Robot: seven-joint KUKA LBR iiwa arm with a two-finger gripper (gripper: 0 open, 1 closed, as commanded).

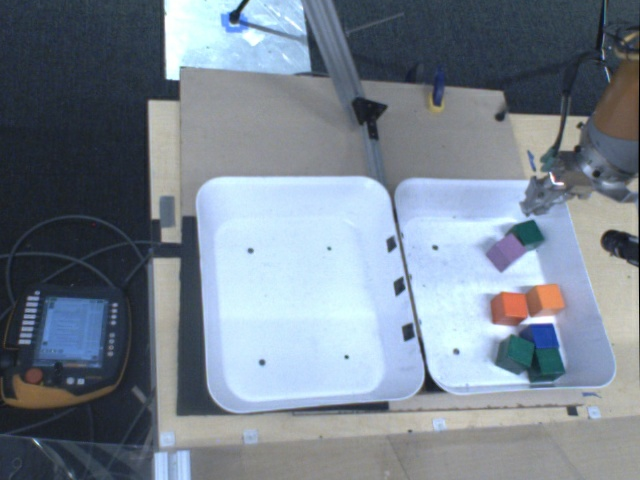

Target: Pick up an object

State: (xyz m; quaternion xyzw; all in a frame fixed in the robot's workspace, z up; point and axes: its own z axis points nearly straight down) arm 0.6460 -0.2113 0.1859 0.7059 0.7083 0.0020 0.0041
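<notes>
The right bin (450, 208) holds several small blocks. A green block (527, 234) and a purple block (505, 252) lie together near its upper right. Two orange blocks (509, 307) (546, 298) sit lower down, and a blue block (543, 335) rests among dark green blocks (518, 352) in the near right corner. My gripper (540, 194) hovers at the bin's far right edge, just above and right of the green block, with nothing visibly held.
The left bin (215, 268) stands beside the right one. A grey pole (335, 38) slants over the bench's back. A teach pendant (65, 343) with cables lies off the bench at left.
</notes>
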